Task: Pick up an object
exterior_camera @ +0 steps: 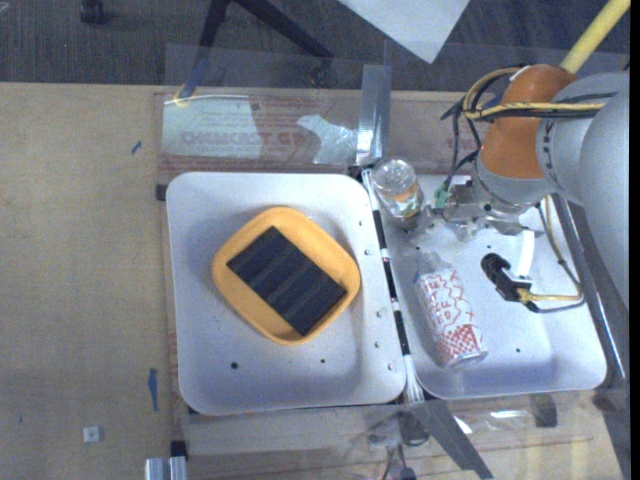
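While end effector (432, 218) hovers: 1 bottle (396, 186), 1 can (452, 317).

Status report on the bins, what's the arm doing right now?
Gripper low over right bin, beside clear jar. Patterned can lying loose nearby. Yellow tray alone in left bin.

A dish (286, 285) lies in the left bin (200, 368); in the right bin (560, 363), a bottle (397, 188) stands behind a lying can (451, 318)
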`<state>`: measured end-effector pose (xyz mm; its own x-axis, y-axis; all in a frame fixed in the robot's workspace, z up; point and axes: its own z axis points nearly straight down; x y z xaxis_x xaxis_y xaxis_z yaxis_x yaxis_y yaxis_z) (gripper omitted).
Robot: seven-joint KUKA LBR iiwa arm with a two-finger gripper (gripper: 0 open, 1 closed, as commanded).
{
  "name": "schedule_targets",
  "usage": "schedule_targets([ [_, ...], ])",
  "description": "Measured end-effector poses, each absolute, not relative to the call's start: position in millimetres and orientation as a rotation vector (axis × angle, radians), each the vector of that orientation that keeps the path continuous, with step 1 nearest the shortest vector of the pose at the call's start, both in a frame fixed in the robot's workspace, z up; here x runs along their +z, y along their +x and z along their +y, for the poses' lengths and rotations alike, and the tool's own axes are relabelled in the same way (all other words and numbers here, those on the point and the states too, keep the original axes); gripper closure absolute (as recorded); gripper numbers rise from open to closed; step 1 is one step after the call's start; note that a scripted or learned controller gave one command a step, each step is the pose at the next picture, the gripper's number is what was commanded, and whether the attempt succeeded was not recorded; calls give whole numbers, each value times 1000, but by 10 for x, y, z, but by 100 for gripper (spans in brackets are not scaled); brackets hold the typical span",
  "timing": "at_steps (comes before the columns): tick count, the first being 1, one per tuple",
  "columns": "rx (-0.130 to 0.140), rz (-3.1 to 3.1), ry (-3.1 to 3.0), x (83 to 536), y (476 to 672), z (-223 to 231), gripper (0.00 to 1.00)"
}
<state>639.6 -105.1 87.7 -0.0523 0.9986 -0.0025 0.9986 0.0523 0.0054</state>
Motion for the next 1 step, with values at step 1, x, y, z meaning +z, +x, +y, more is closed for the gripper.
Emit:
schedule_targets([
  [1,22,2379,2017,916,5806,-1156,0],
])
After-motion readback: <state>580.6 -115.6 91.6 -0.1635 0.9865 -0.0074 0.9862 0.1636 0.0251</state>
